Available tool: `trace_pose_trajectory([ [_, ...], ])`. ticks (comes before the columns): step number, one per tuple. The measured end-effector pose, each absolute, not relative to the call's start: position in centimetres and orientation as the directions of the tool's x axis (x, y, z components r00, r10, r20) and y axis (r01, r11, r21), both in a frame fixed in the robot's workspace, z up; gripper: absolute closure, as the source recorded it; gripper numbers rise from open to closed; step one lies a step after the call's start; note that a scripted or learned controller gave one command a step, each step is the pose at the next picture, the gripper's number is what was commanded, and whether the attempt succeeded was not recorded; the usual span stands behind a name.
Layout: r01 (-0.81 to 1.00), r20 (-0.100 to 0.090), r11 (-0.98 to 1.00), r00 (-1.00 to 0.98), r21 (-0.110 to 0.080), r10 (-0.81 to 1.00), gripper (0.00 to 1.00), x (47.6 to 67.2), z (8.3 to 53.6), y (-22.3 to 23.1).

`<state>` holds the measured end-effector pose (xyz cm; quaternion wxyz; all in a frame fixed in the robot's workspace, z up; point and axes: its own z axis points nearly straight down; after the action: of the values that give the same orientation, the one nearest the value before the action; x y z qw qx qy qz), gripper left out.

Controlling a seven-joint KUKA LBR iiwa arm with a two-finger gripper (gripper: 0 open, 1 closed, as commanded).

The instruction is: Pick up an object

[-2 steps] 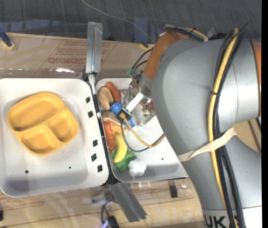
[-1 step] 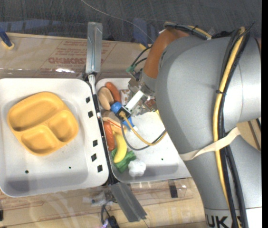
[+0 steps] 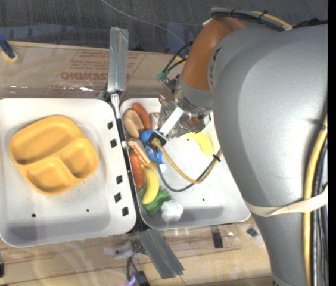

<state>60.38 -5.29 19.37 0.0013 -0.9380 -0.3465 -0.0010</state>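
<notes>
The grey arm bulks largest and closest, covering the right side of the right bin, its orange band just above the wrist. Below it the gripper hangs over the far half of that bin; how far it is open cannot be told from this angle, and nothing can be seen held in it.

The loose things crowd the right bin's left wall. Nearest lies a white crumpled lump, touching a green piece, then a yellow banana curving up the wall. Beyond it is an orange-red carrot shape, with a blue object just beside it and close under the gripper. A flat yellow piece lies apart on the bin floor, next to the arm. Farthest in are a tan rounded piece and a red one, touching each other.

The left bin holds an orange-yellow divided plate, well apart from the gripper. A metal bar stands past the far rims, on cardboard
</notes>
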Motion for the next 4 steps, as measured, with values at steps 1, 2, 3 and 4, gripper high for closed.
trace_pose_trajectory([
  [1,0.710,-0.007,-0.704,0.704,-0.008,0.710,1.00,53.6,16.1,-9.9],
  [2,0.917,-0.001,-0.398,0.398,-0.004,0.917,1.00,53.7,18.7,-12.8],
  [3,0.835,-0.002,-0.551,0.551,-0.005,0.835,1.00,56.1,18.9,-8.8],
  [4,0.824,-0.004,-0.566,0.566,-0.007,0.824,1.00,63.9,16.6,-11.3],
])
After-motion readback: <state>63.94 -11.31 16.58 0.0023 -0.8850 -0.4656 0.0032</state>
